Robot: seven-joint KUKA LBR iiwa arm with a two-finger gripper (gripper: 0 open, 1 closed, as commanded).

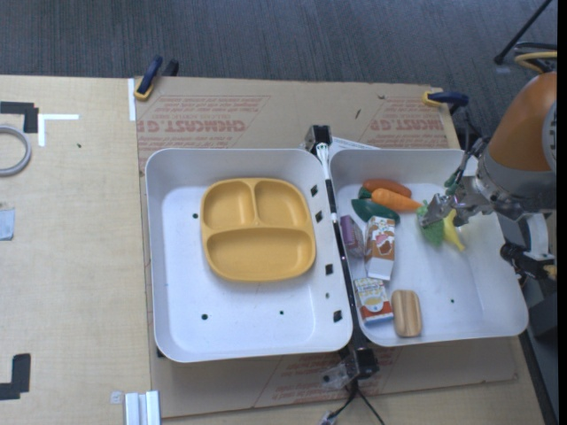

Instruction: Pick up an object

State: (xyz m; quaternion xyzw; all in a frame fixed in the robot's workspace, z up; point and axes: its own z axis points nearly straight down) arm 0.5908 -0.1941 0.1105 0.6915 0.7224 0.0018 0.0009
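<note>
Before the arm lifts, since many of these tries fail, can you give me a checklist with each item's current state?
1. Gripper over the right bin: ok.
2. Green and yellow object right at the gripper: ok.
3. Object actually between the fingers: cannot tell, the wrist blocks the view.
4. Carrot apart from the gripper: ok.
5. Cartons and bread piece away from the gripper: ok.
6. Yellow divided plate sits in the left bin, far from the arm: ok.
</note>
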